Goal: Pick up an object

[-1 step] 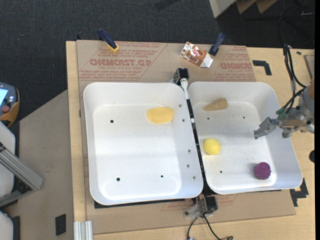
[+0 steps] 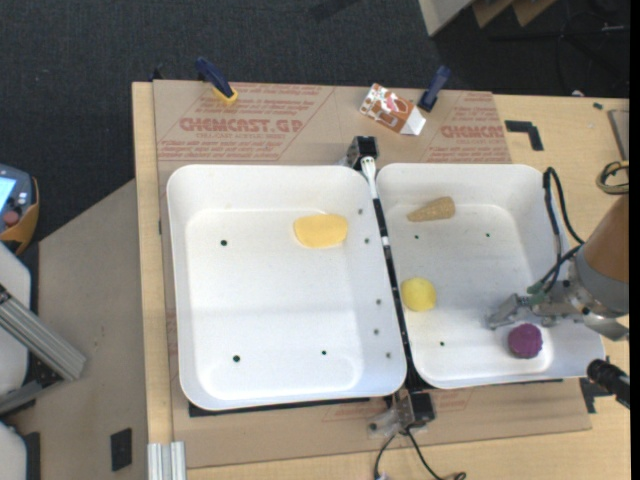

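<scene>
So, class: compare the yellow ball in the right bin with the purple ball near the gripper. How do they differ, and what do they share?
Colour: the yellow ball is bright yellow, the purple ball dark purple. Place: the yellow ball sits by the right bin's left wall, the purple ball near its front right corner. Neighbours: the yellow ball lies alone, while the purple ball lies just below the gripper. Both are small, round and similar in size.

Left bin (image 2: 200,268): open floor around yellow disc (image 2: 320,231).
Right bin (image 2: 500,193): purple ball (image 2: 525,341), yellow ball (image 2: 419,294), tan piece (image 2: 432,209) well apart.

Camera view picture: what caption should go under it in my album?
Robot gripper reaches beside a purple ball in the right bin.
</scene>
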`<action>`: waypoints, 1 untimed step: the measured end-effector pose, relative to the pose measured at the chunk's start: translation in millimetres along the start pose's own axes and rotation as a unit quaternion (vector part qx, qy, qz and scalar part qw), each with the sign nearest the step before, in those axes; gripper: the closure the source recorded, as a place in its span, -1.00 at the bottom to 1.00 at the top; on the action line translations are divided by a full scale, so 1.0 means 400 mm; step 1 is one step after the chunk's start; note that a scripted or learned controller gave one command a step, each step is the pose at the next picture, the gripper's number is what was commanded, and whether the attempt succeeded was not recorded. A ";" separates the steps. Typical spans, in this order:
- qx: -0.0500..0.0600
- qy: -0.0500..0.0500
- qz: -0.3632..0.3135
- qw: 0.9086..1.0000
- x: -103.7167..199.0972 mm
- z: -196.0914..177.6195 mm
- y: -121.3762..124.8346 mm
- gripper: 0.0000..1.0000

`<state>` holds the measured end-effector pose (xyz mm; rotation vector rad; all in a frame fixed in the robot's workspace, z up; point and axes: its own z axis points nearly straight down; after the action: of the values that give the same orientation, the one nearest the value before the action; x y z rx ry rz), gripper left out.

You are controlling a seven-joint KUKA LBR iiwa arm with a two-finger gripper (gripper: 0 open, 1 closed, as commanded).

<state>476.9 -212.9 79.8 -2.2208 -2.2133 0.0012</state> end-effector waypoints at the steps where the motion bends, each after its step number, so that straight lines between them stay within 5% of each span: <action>1: -0.002 0.001 -0.003 1.000 -0.021 -0.039 0.006 -1.00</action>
<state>479.2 -221.2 95.4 -2.2159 -2.2203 -0.0039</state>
